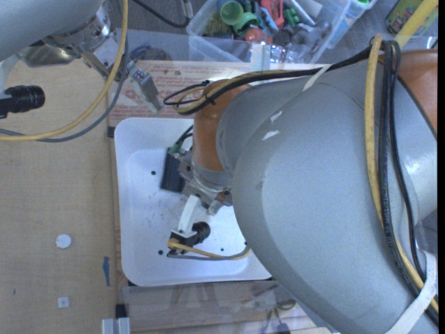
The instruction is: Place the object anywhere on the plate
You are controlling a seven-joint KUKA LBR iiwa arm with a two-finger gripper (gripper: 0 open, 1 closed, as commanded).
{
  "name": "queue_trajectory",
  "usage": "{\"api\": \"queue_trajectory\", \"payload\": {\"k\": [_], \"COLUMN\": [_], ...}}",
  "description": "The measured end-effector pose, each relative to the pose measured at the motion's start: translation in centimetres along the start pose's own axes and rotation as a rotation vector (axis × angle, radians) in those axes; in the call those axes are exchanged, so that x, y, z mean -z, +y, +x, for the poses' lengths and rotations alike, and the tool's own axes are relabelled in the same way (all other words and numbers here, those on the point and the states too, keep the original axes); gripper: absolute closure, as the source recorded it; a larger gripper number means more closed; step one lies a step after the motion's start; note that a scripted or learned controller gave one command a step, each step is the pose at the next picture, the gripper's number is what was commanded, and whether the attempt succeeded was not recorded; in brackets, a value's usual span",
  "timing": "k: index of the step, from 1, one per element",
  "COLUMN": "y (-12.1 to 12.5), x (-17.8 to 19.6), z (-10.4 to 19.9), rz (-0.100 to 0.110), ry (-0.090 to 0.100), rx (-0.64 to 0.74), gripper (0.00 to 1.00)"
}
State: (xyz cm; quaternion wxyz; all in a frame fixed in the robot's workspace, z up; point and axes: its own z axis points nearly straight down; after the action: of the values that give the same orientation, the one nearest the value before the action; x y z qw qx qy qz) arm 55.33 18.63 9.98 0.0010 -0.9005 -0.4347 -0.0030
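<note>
My gripper (pixel 172 172) hangs low over the left white bin (pixel 135 207), just below the orange band (pixel 205 141) of the wrist. Its dark body is close to the bin's floor near the middle. The bare floor around it carries a few small dark specks. The big grey arm (pixel 327 186) covers the bin's right part and everything to the right of it.
A clear plastic box (pixel 278 12) full of colourful toys stands behind the bins. Wooden bench top lies to the left, with a small white disc (pixel 63 241) on it. Yellow cables (pixel 122 61) and a black cylinder (pixel 21 99) hang at the upper left.
</note>
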Motion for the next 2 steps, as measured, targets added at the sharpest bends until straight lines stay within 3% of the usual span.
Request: {"api": "queue_trajectory", "payload": {"k": [1,2], "y": [-0.9,-4.8], "x": [-0.9,0.9], "z": [-2.5,-2.4], "rz": [-0.002,0.000], "ry": [0.005,-0.007], "rx": [-0.250,-0.485], "gripper": [1.00,1.00]}}
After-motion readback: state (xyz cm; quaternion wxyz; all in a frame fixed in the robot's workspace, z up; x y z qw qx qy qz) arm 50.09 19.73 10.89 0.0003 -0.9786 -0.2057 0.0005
